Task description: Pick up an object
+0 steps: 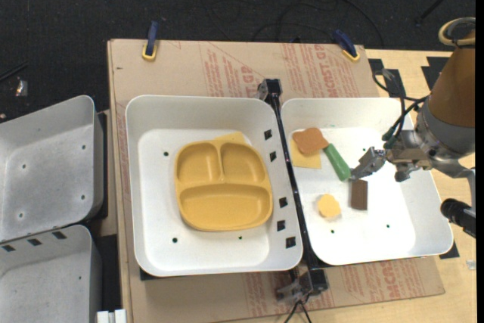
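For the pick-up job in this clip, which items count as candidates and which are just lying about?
Candidates, right bin: green stick, brown block, yellow round piece, brown disc on yellow square; gripper beside them.

Lying about: yellow divided tray, left bin.

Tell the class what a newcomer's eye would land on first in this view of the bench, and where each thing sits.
The big yellow divided tray stands out first, lying in the left bin. Next comes the small scatter in the right bin: a green stick, a brown round piece on a yellow slice, a yellow disc and a dark brown block. The gripper hangs just above that block, reaching in from the right.
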`<state>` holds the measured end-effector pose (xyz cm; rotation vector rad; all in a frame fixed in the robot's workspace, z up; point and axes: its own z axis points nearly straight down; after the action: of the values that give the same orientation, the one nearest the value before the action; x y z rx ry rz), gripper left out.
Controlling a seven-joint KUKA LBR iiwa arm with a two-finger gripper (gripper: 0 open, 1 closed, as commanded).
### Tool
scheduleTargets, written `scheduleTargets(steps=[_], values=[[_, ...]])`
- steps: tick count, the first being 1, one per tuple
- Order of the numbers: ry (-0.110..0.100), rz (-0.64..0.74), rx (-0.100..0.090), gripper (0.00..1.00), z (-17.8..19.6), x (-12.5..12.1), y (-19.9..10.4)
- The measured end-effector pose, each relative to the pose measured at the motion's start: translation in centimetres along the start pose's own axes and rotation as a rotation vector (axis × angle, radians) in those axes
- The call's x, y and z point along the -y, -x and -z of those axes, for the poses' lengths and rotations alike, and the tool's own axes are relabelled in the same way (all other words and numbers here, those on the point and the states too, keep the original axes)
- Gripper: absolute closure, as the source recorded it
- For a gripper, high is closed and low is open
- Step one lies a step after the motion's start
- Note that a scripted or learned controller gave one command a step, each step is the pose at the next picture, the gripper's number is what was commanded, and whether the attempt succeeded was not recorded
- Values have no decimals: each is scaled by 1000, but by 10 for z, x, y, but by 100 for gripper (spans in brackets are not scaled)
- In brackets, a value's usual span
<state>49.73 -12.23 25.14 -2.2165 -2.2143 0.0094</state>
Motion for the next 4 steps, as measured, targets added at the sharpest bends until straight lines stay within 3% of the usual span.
scheduleTargets(steps=[1, 3, 4], values=[[9, 2, 1, 0, 4, -2, 0], [3, -1, 0, 0, -107, -8, 4], [14, -1, 4, 0, -157, -10, 4]])
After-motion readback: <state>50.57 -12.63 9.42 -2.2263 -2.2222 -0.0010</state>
